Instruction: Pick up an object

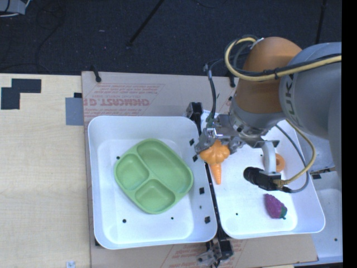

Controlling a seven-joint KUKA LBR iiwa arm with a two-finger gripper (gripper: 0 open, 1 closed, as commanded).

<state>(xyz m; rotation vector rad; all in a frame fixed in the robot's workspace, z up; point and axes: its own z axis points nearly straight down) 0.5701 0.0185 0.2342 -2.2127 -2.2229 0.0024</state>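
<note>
Nearest the front edge of the bench, in the right-hand white bin, a small purple fruit with a green stem lies close to that bin's front right corner. Just behind it, a short black part with a cable sticks out below the arm, hanging over the middle of the bin.

In the left-hand white bin a light green divided plate sits tilted across the floor, near the centre, its three compartments bare.

Further back, over the wall where the two bins meet, the claw hangs at the inner edge of the right bin. An orange toy carrot sits right under it, its thick end up against the metal parts and its tip pointing towards the front of the bench. From here the carrot looks pinched at its top by the claw, with the fingers closed in around it, though the wrist hides much of the contact.

Beside the arm, towards the right bin's far right side, a bit of another orange object peeks out behind a pale bracket.

Behind all that, the grey arm with its orange band bulks over the back of the right bin, yellow cable looping over it. A flat cardboard sheet lies under both bins.
</note>
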